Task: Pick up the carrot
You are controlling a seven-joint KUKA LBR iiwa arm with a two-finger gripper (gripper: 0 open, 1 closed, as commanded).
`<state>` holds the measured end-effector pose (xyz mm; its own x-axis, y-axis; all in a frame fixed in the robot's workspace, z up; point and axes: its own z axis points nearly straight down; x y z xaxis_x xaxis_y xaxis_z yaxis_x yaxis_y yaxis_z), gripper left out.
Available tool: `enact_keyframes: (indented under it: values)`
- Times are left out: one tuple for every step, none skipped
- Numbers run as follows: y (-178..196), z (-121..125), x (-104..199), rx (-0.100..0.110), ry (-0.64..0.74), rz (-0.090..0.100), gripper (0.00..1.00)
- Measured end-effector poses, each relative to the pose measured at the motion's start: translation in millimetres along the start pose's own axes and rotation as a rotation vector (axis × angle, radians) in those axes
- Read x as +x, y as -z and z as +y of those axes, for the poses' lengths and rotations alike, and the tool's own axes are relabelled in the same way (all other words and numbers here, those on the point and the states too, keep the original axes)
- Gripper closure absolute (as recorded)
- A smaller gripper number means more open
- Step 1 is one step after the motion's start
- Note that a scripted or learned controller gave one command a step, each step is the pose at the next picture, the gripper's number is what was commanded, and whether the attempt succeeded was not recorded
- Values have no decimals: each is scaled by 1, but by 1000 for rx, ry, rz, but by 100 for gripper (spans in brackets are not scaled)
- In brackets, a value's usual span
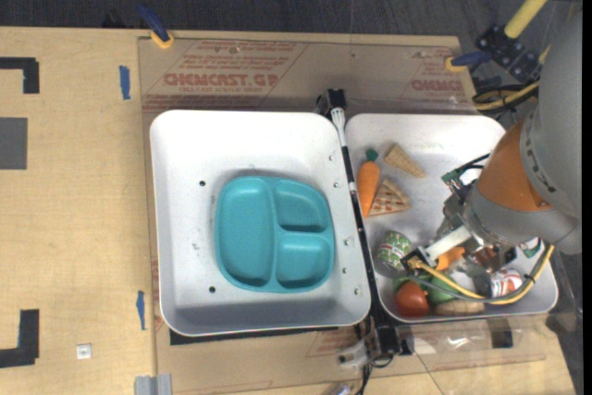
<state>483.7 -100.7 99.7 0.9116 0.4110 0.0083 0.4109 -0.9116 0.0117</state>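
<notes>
Watching from my remote seat: one slanted look down on the desk [74,199] and both white bins.
Carrot: I see the carrot [368,183] lying in the right bin [444,129], hard against its 9 o'clock wall, green top pointing to 12 o'clock and orange tip to 6 o'clock.
Carrot's neighbours: a waffle-patterned wedge [390,198] touches it on its 3 o'clock side; a tan cone-shaped piece [403,160] sits near, toward 2 o'clock.
Gripper: the gripper [442,250] hangs low over the right bin's 5 o'clock area, well apart from the carrot (which lies untouched).
Fingers: I cannot tell how far apart they stand, nor whether anything sits between them; cables and clutter mask that spot.
Arm: grey body with its orange band [511,173] enters from 3 o'clock.
Clutter under the gripper: a green patterned ball [395,249] and a red tomato-like piece [412,298] at the bin's 7 o'clock corner.
Left bin: the left bin [185,153] holds a teal divided plate [242,236] near its middle.
</notes>
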Motion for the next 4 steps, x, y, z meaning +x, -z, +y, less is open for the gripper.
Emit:
enact_keyframes:
  values:
    - [0,0,0,1,0,-1,0]
    - [-11,31,-17,24,154,0,0]
    - [-11,-6,1,2,25,-1,0]
    - [-11,27,-13,10,-39,1,0]
